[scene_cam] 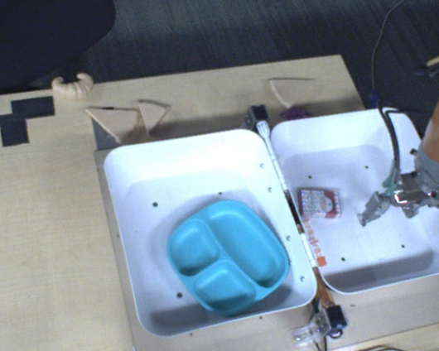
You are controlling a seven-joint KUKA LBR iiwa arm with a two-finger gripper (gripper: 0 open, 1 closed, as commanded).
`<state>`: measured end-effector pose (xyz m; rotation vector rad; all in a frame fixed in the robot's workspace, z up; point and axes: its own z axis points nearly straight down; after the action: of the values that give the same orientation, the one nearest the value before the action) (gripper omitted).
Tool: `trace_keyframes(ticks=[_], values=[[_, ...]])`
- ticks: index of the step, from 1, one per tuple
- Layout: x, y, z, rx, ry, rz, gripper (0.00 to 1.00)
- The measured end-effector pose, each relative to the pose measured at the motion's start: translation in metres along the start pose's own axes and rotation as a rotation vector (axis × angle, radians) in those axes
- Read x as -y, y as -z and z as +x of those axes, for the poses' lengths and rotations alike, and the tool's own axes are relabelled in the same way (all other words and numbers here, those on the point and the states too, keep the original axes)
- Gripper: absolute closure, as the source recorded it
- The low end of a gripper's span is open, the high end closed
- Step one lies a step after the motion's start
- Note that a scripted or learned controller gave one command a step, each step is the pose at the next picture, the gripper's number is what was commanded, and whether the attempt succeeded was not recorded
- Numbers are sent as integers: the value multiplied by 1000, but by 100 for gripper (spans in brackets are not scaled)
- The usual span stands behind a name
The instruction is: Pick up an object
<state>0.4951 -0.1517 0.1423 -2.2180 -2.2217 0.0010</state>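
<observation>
Gripper (371, 213) hangs over the right bin (363, 271), just beside the packet (319, 202); can't tell its jaws' state.

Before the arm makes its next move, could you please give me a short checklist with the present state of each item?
1. A pickable thing lies in the right bin: ok, a small red and white packet.
2. Gripper is over that bin: ok.
3. Gripper is directly above the packet: not ok, it sits beside it.
4. Packet is clear of the bin wall: ok.
5. Blue divided tray stays out of the way in the left bin: ok.
</observation>
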Motion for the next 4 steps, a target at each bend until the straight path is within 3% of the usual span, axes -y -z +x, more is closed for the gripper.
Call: trace_keyframes(ticks=[1,2,3,4], values=[[6,-55,13,2,-1,-9,0],[4,-44,13,4,1,-15,100],[-36,-53,-55,4,-1,-6,100],[-36,8,1,1,4,-6,100]])
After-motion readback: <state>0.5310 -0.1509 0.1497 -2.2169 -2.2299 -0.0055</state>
